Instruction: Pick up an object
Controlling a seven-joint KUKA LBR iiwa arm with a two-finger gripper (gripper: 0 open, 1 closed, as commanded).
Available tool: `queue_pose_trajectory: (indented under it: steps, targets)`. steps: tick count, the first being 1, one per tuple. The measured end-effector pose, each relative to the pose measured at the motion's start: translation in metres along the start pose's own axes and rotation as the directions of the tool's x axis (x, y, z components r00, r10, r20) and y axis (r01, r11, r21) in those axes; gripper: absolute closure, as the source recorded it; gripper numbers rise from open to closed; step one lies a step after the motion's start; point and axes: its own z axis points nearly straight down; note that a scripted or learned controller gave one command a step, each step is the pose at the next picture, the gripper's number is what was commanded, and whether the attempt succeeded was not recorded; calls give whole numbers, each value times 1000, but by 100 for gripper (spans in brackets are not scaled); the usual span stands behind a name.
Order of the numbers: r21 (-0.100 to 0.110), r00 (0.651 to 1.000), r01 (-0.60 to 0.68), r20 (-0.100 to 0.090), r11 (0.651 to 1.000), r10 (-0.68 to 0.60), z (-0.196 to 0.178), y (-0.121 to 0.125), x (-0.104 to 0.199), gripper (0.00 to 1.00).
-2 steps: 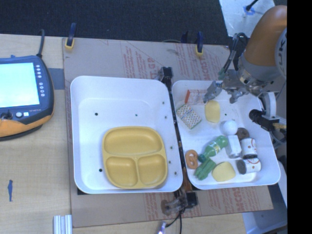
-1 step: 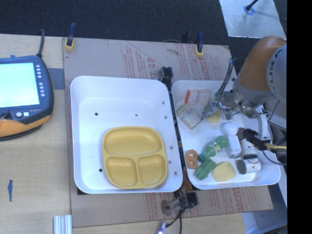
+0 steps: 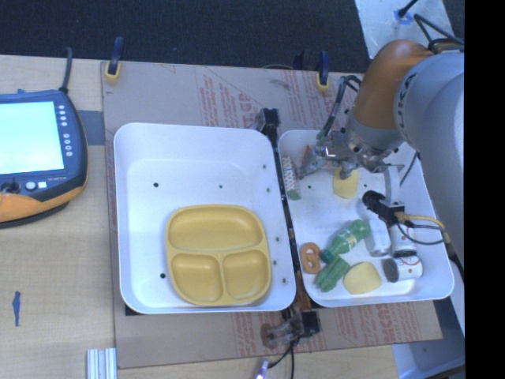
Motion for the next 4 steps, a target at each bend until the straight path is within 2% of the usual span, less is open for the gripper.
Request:
queue_pose_trajectory:
  steps: [1, 2, 3, 4]
  targets:
    - [-2, 1000, -2, -1, 1000, 2, 0, 8, 3, 0]
    - [1, 1000, -2, 0, 1000, 2, -12, -25, -14, 0]
    - [0, 1000, -2, -1, 1000, 2, 0, 8, 2, 0]
    - [-2, 1000, -5, -1, 1000, 5, -67, 7, -45, 0]
